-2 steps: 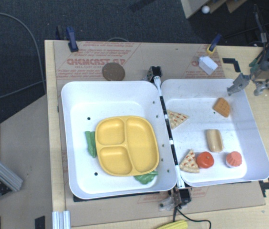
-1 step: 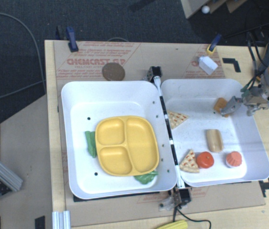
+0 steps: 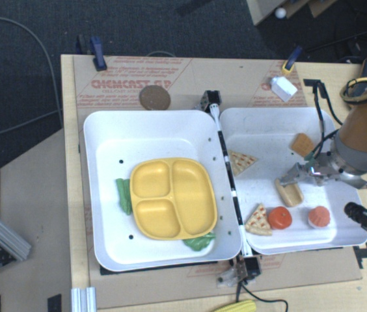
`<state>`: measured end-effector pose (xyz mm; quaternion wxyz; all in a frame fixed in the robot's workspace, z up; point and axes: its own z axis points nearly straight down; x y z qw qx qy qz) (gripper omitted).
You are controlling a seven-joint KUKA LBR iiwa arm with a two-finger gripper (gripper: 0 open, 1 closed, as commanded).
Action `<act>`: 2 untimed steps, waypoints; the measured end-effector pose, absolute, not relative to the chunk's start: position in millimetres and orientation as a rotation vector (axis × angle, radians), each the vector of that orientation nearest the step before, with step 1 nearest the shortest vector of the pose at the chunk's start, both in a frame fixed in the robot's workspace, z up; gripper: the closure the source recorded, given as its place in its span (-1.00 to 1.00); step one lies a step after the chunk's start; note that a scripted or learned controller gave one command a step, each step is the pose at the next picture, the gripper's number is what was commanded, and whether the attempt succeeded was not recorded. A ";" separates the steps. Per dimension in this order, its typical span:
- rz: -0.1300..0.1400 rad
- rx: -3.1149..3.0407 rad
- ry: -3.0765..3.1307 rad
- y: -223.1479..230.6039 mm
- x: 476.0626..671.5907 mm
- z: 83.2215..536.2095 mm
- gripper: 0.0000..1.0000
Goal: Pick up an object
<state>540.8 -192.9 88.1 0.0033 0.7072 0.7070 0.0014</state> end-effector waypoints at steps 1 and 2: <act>0.008 2.217 2.215 -150.5 518.4 88.4 -1.00; 0.001 2.220 2.222 -99.4 523.1 95.2 -1.00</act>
